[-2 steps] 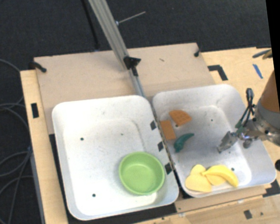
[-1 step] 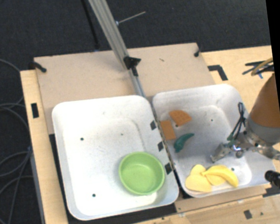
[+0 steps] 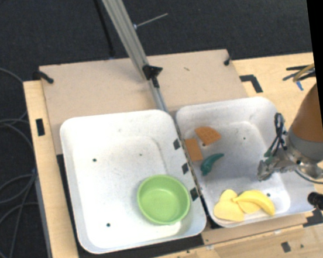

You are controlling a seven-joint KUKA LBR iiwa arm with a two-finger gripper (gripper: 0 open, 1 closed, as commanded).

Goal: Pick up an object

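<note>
My hand (image 3: 268, 167) hangs low over the right bin (image 3: 230, 109), at its right side, with my arm (image 3: 309, 126) reaching in from the right edge. Whether the hand is released or clenched I cannot tell; it is small and dark against the wall of the bin, and I see nothing carried in it.

So the pick, as I judge it, is not yet done. Everything lies on the bin floors. The yellow banana-shaped toy (image 3: 243, 204) sits at the near edge of the right bin, just near-left of my hand and the closest candidate. The small teal piece (image 3: 211, 162) and the orange piece (image 3: 206, 135) lie further left, by the divider. The green bowl (image 3: 163, 199) rests in the left bin (image 3: 91, 134), near-right corner.

Left to do: settle on one thing, grip it, lift clear.
</note>
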